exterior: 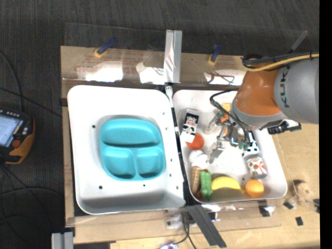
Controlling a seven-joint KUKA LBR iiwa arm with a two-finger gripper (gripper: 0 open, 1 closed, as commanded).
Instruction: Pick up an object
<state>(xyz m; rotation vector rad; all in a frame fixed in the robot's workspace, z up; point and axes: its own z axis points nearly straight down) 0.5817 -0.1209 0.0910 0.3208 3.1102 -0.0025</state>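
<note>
Toys (224, 183) partly under hand (222, 141)

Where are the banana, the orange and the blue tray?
banana (226, 183): camera view, middle of its yellow body.
orange (254, 188): camera view, centre of the round fruit.
blue tray (130, 132): camera view, its large upper compartment.

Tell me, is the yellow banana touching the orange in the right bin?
Touching, it seems: in the camera view the banana's right end meets the orange near the bin's front wall, with no white floor between them.
</note>
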